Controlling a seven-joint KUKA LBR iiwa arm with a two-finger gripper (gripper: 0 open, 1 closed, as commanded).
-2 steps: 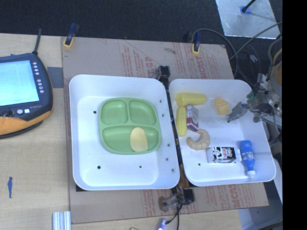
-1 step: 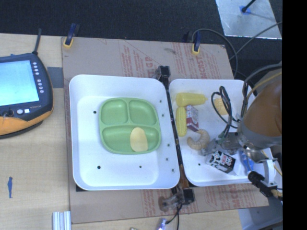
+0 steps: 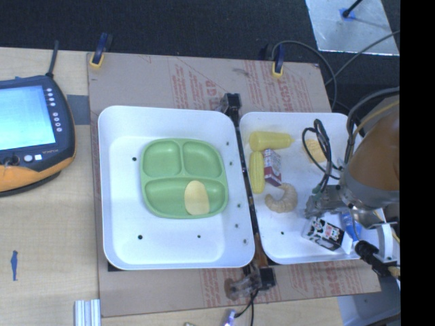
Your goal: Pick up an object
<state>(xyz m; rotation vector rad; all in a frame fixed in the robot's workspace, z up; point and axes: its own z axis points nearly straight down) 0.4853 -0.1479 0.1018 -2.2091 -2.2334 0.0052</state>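
My gripper (image 3: 322, 208) hangs low over the right bin (image 3: 285, 250), near its right side, under the grey arm with the orange band (image 3: 378, 156). Just below it lies a small black-and-white packet (image 3: 323, 233) with a blue item (image 3: 349, 225) beside it. Left of the gripper a tan curved pastry-like piece (image 3: 283, 198) rests on the bin floor. Further left are a yellow block (image 3: 269, 140), a yellow stick (image 3: 256, 171) and a red-and-white box (image 3: 272, 168). Another yellow piece (image 3: 314, 149) lies at the bin's back right, partly behind cables.
The left bin (image 3: 122, 236) holds a green divided plate (image 3: 182, 176) with a pale yellow oval (image 3: 197, 197) in its front compartment. A tablet controller (image 3: 30, 131) sits on the bench at the far left. Clamps (image 3: 231, 103) join the bins.
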